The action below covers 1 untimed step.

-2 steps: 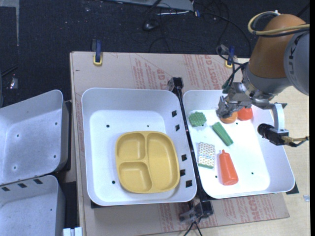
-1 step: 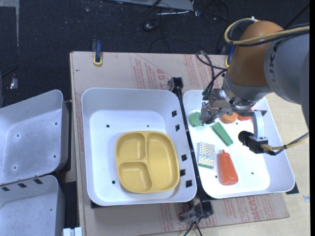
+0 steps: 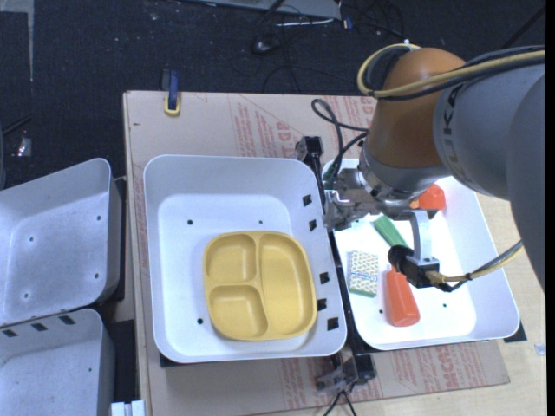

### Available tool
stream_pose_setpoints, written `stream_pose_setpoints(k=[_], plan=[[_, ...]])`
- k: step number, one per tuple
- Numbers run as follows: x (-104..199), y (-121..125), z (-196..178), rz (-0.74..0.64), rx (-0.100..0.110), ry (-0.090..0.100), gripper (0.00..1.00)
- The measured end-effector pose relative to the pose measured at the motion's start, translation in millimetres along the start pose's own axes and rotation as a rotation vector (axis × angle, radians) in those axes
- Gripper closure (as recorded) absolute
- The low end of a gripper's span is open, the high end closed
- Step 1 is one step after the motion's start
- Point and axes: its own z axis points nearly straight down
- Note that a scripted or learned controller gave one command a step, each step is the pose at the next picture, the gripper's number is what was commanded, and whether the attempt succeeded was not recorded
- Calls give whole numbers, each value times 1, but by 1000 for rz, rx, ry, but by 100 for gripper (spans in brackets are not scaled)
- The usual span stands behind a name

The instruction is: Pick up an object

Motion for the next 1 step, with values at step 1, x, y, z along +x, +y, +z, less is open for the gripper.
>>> stream_pose_setpoints(k=[1], plan=[[49, -8, -10, 2, -3, -1, 100]])
